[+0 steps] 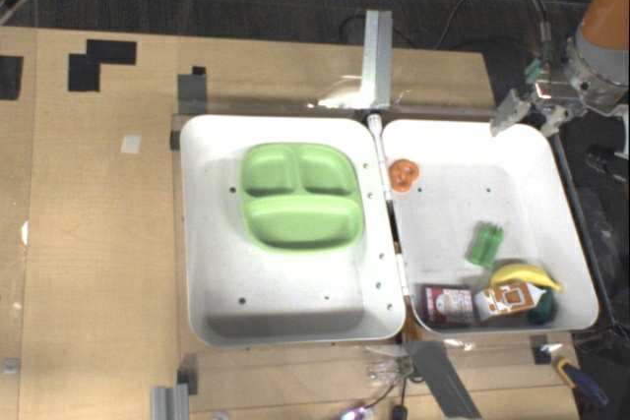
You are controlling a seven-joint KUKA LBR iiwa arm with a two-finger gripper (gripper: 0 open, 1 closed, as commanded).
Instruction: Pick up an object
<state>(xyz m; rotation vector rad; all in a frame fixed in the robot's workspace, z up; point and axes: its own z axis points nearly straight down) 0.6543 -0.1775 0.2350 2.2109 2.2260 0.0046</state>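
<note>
Grey fingers of the gripper [527,110] are seen spread apart, gripping nothing, above the far right corner of the right bin [443,152]. Well apart from it, along that bin's near edge, a yellow banana [527,275] is laid on a bottle [477,303]. A green block [484,244] is found beside them, an orange piece [403,174] at the far left corner. A green tray [300,195] is carried by the left bin [212,211].

We see two white bins [285,138] of smooth, faintly glossy plastic on a pale, matt, wood-look worktop [89,211]. The green divided plate [299,195] looks like matt plastic. The banana [527,275] has a smooth, shiny skin. The upright post [378,59] between the bins looks like brushed metal.
</note>
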